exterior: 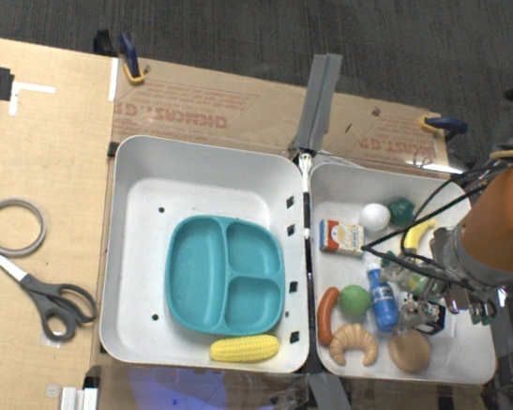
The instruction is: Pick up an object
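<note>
My gripper (pixel 424 306) hangs low over the right side of the right bin (pixel 470 371), under the orange-banded wrist. It sits just right of a blue bottle (pixel 381 300) and just above a brown potato-like lump (pixel 409 352). Around them lie a croissant (pixel 354 344), a red sausage (pixel 326 315), a green ball (pixel 354 300), a small red and white carton (pixel 341 236), a white ball (pixel 375 215), a dark green object (pixel 401 210) and a banana (pixel 418 234). Nothing is visibly held.
The left bin (pixel 130 229) holds a teal divided plate (pixel 226 275) and a corn cob (pixel 244 347) at its front edge. Scissors (pixel 41 292) and a tape roll (pixel 14 226) lie on the bench at left. Cables trail from the wrist across the right bin.
</note>
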